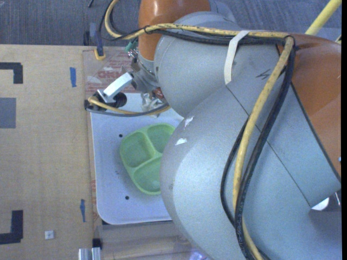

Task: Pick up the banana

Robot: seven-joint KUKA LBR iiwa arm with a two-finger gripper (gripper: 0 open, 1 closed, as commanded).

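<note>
The grey arm (238,145) looms across the foreground, hiding much of a white bin (108,199) holding a green divided tray (142,158). Beyond, its gripper (149,99) hangs at the bin's far edge, grip state indiscernible; the banana's whereabouts cannot be told.

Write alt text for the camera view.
A large grey robot arm with orange bands covers much of a shallow white bin, its gripper near the bin's far edge. A green divided tray lies in the bin, partly hidden by the arm.

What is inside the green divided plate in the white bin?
The green divided plate shows bare compartments where visible. The arm covers its right part, so anything there is hidden.
</note>
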